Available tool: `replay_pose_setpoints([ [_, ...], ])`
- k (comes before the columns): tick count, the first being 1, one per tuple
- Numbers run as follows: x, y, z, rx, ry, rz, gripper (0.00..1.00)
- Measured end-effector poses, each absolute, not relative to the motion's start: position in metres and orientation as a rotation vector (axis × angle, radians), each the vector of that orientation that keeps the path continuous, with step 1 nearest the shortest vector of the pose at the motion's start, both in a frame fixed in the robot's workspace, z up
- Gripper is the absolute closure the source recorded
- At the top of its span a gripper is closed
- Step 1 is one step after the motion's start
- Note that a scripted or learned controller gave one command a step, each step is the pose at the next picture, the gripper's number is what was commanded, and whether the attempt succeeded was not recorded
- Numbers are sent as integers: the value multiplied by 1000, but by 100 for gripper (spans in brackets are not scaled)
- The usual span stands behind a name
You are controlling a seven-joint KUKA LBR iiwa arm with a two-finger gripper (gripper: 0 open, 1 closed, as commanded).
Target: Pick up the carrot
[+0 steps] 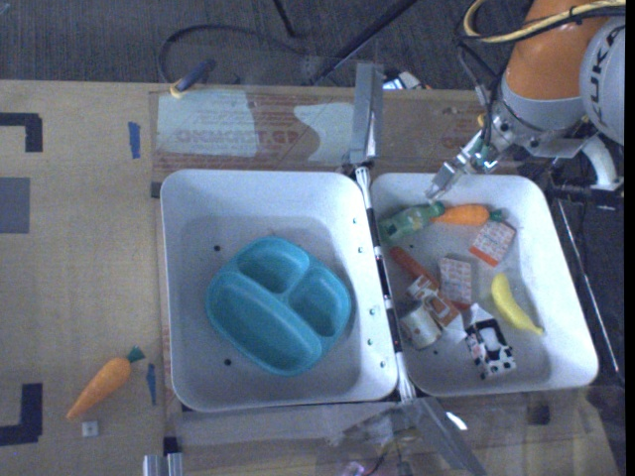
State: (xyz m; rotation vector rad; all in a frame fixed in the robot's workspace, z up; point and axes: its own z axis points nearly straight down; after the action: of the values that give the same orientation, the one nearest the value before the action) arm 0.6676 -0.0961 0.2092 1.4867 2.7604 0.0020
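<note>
I noted second carrot lying outside bins, on bench near left corner. Left bin held blue divided plate. Right bin near part: dice, banana, small cartons. Far part: target carrot lying flat, green bottle just left of it, touching. Gripper hung over far rim, just above bottle and carrot, gripping nothing; I could not tell finger spread. I judged step as approach. Next move called for shift right, descent onto carrot clear of bottle.
</note>
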Motion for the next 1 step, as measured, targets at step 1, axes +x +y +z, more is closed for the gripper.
replay_pose_setpoints([
  [1,675,-137,137,1403,2778,15,0],
])
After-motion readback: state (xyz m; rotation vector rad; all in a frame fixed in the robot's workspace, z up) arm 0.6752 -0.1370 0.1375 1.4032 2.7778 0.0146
